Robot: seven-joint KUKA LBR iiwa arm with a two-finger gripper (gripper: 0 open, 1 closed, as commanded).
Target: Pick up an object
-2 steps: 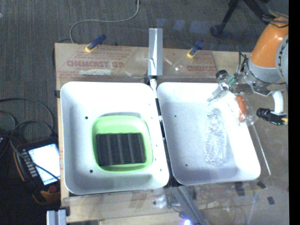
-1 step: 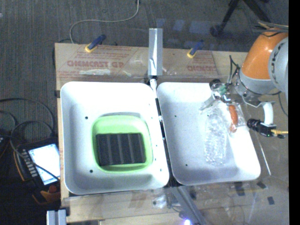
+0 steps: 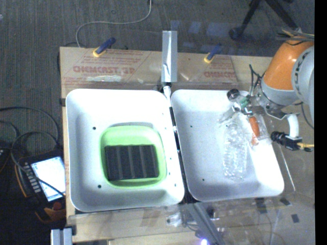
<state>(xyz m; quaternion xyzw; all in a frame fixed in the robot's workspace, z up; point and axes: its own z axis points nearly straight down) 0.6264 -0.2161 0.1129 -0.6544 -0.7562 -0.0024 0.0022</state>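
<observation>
A clear crumpled plastic bottle [image 3: 235, 152] lies lengthwise in the right bin [image 3: 204, 152], toward its right side. A thin orange stick-like item [image 3: 254, 129] rests beside the bottle's upper end. My gripper [image 3: 240, 104] hangs over the bin's far right corner, just above the bottle's top end and left of the orange item. The arm's orange band [image 3: 286, 68] shows behind it at the right edge. In the left bin [image 3: 82, 137] sits a light green dish-like object [image 3: 134, 137] with a dark ridged insert [image 3: 131, 162].
A metal divider post [image 3: 168, 57] stands at the back between the bins. Two clamps [image 3: 103, 46] hold the cardboard at the bench's rear. A black connector with a cable [image 3: 286, 139] sticks out over the right bin's right rim. A tablet [image 3: 46, 177] lies on the floor left.
</observation>
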